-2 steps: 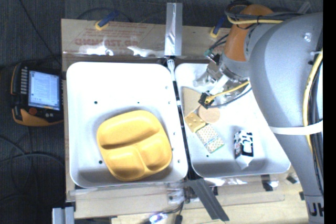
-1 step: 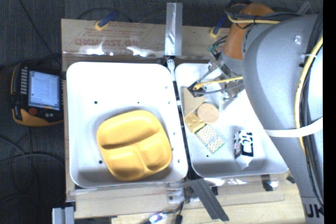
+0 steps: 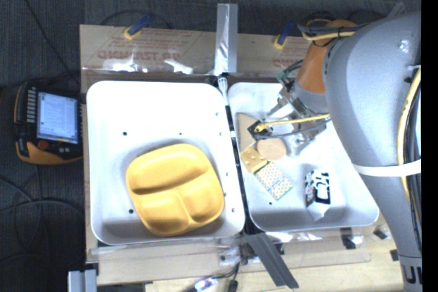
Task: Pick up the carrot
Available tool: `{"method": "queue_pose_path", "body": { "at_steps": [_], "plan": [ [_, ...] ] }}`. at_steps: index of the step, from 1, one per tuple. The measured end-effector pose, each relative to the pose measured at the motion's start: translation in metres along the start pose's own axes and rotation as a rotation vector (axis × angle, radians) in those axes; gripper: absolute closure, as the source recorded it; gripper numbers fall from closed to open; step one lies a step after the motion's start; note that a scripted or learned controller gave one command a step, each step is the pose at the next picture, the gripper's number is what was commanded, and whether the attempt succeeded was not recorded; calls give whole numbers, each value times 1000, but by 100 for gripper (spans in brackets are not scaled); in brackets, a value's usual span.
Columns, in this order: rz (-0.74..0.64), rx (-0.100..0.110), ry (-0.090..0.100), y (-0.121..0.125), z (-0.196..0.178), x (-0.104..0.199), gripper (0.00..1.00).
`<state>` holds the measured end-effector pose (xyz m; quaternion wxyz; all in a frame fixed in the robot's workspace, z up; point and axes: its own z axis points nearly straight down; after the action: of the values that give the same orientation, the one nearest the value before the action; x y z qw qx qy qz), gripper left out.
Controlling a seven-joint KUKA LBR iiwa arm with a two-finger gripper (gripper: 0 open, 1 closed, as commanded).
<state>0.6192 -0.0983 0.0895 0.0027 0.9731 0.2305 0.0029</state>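
Note:
My gripper (image 3: 287, 122) hangs low over the back half of the right bin (image 3: 356, 205), just behind a round tan biscuit-like piece (image 3: 272, 148). The grey arm (image 3: 376, 92) with its orange band (image 3: 311, 75) reaches in from the right and hides the bin's back right corner and right side. Nothing orange and carrot-shaped can be picked out among the loose items in front of the gripper.
The right bin also holds a pale yellow wedge (image 3: 252, 159), a green-patterned packet (image 3: 274, 181) and a black-and-white item (image 3: 318, 188). A yellow divided plate (image 3: 176, 187) lies in the left bin (image 3: 109, 113). A handheld pendant (image 3: 51, 121) sits left of the bench.

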Motion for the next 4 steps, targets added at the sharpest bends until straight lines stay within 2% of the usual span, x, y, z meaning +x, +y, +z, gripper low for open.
{"method": "queue_pose_path", "body": {
  "at_steps": [1,2,3,4],
  "plan": [
    [224,20,-17,23,0,30,0],
    [210,4,-6,25,-10,33,100],
    [258,-3,5,9,-2,-6,100],
    [250,9,-10,-57,-93,19,100]
  ]
}}
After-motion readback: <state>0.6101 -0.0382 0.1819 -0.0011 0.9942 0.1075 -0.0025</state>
